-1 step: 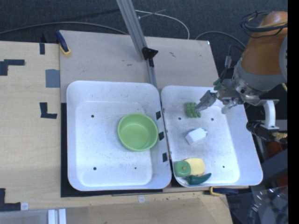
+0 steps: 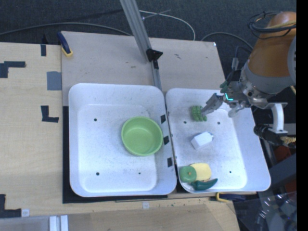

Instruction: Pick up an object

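The tool [image 2: 208, 108] reaches into the right bin [image 2: 250, 170], its tip touching a small green toy [image 2: 197, 112]; whether its fingers are apart or together, I cannot tell. The toy looks light, stiff and bumpy, best pinched across its narrow sides.

Pale wooden counter [image 2: 29, 143], a lighter board [image 2: 110, 57] laid across its far part. Two shallow white bins side by side toward the right edge: left bin [image 2: 79, 129] and right bin [image 2: 240, 148], rims touching. Dark tape marks [image 2: 47, 114] scattered along the left side. Blue-and-yellow object [image 2: 64, 44], perhaps a clamp, at the board's far left corner. Grey pole [image 2: 137, 23] rising from the far edge, between the bins.
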Robot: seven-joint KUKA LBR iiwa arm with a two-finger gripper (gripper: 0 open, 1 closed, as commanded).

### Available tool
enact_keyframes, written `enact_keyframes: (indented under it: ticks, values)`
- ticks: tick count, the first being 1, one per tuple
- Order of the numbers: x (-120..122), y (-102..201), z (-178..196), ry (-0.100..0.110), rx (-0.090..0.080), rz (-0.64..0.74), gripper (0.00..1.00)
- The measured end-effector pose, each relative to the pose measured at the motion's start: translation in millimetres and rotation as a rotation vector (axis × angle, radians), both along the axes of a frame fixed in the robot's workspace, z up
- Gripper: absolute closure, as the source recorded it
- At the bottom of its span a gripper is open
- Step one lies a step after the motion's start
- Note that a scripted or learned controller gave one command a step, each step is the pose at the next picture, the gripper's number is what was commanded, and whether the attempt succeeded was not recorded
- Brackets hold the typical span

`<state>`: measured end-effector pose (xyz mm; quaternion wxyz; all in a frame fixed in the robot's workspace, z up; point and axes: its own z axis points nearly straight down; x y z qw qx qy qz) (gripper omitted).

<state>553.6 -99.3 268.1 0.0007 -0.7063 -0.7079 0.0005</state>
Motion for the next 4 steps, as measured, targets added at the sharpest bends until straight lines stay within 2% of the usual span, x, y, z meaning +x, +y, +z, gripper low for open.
enact_keyframes:
  ticks: [2, 3, 4]
  values:
    - [-6, 0, -89, 0.005, 0.000, -0.001, 0.00]
    - [-7, 5, -147, -0.004, -0.004, -0.001, 0.00]
    - [-6, 6, -135, -0.004, -0.001, 0.000, 1.00]
